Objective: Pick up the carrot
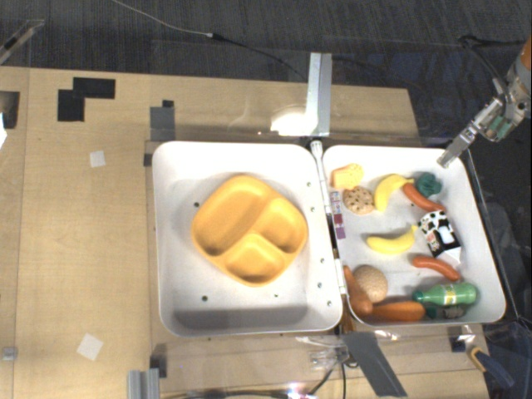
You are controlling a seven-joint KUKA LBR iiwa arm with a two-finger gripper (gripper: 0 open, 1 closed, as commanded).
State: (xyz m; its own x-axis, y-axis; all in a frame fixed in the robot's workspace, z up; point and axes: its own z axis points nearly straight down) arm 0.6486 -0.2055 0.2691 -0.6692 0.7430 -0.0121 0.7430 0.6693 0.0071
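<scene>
The carrot (418, 194) is a short orange piece with a dark green top. It lies in the right bin (490, 260), near the bin's back right corner, with its green end pointing toward the back. A yellow banana (388, 191) rests just left of it. My gripper (454, 153) hangs over the back right rim of the right bin, up and to the right of the carrot and apart from it. Nothing shows in the gripper.
The right bin also holds a second banana (391, 241), a cookie (358, 199), a cheese wedge (347, 175), a black-and-white carton (437, 231), a green bottle (445, 294), sausages (435, 266) and a bread roll (371, 282). A yellow divided plate (249, 228) lies in the left bin (174, 298).
</scene>
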